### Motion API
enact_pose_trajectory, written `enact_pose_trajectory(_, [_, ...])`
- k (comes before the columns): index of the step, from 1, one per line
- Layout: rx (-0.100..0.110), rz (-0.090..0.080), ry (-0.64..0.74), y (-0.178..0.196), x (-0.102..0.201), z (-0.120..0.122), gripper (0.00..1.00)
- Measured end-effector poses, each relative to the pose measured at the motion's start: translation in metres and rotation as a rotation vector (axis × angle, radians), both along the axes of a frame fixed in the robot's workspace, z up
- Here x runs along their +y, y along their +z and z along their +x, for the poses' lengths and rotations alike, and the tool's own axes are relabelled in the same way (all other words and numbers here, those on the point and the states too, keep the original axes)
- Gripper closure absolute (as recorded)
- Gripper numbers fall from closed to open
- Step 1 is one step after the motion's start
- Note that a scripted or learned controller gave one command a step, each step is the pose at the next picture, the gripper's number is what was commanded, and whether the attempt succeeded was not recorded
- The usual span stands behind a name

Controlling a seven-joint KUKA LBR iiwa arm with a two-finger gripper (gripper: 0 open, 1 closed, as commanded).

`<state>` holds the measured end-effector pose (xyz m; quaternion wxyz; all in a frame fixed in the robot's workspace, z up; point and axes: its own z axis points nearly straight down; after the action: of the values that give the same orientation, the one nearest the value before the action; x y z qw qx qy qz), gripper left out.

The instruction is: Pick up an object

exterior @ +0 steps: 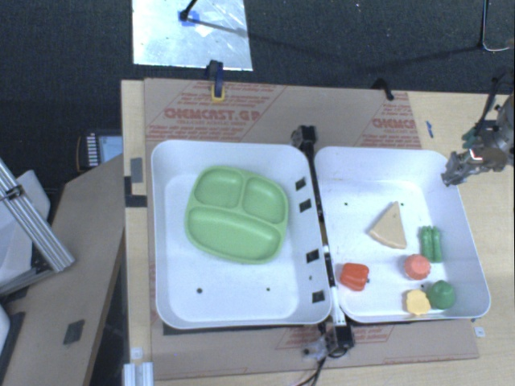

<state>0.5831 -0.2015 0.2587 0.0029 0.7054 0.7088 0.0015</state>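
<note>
The right bin (378, 161) holds several toy foods: a tan wedge (389, 227), a green pod-like piece (431, 244), a pinkish round piece (416, 266), a red piece (354, 276), a yellow piece (417, 301) and a dark green round piece (441, 294). My gripper (457, 170) hangs at the right bin's far right corner, above the rim and apart from all the pieces. Nothing shows between its tips.
The left bin (173, 296) carries a light green divided plate (237, 214). A divider with black clips (315, 215) runs between the bins. A shiny metal sheet (191, 22) lies beyond the bench, and an aluminium frame (28, 219) stands at the left.
</note>
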Motion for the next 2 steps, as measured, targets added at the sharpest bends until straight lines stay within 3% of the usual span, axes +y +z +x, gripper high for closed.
enact_pose_trajectory(2, [0.004,0.003,0.004,-0.008,0.107,-0.003,1.0])
